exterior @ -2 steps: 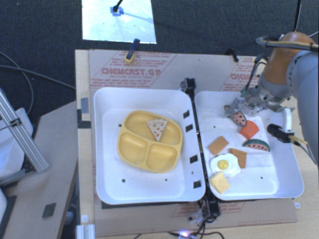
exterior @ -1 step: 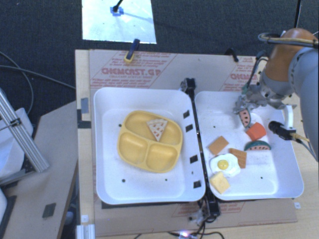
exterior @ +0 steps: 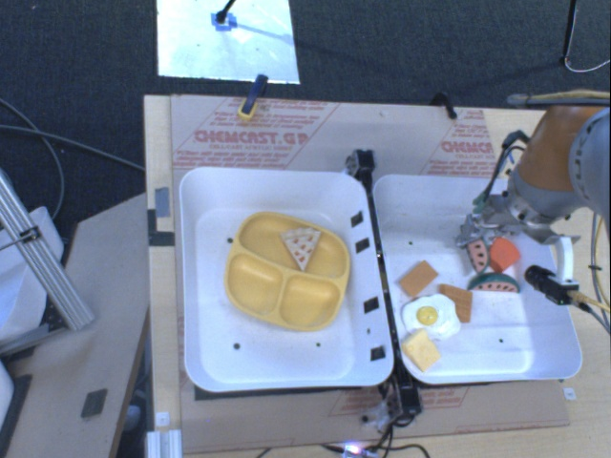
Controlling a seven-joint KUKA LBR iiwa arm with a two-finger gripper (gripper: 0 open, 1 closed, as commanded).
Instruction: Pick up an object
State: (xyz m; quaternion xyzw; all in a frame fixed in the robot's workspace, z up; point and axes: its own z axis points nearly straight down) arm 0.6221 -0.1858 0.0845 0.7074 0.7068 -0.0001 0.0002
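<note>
My gripper (exterior: 475, 237) hangs low over the right bin (exterior: 544, 351), near its upper right part. Just under it lies a pink-red slice (exterior: 476, 255), with a red-orange piece (exterior: 504, 254) beside it. Whether the gripper touches either one is unclear. A watermelon slice (exterior: 494, 282) lies just below them. Further left in the same bin are an orange cracker (exterior: 418, 278), a brown toast piece (exterior: 459, 302), a fried egg (exterior: 431, 315) and a yellow cheese block (exterior: 421, 349).
The left bin (exterior: 210, 351) holds a yellow divided plate (exterior: 250, 284) with a pizza slice (exterior: 302, 247) in its upper compartment. A black clip strip (exterior: 370, 256) runs along the ridge between the two bins. The arm's grey and orange wrist (exterior: 554, 160) overhangs the right bin's far right corner.
</note>
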